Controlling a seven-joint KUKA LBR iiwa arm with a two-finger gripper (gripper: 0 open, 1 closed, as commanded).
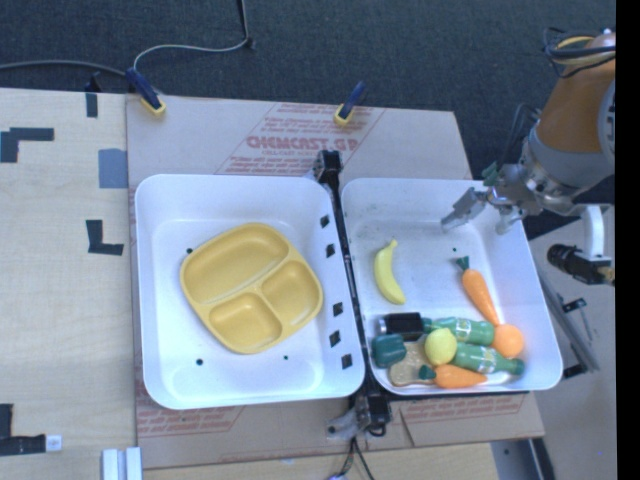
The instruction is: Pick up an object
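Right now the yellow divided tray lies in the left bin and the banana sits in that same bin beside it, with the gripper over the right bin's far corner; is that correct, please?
Not quite. The banana lies in the right bin, not beside the yellow divided tray, which is alone in the left bin. The camera view shows this. The gripper is indeed over the right bin's far corner.

Dark blue-grey carpet floor (400,28) up top. Light wood desk (60,298) below, cardboard sheet (230,143) clamped on it.
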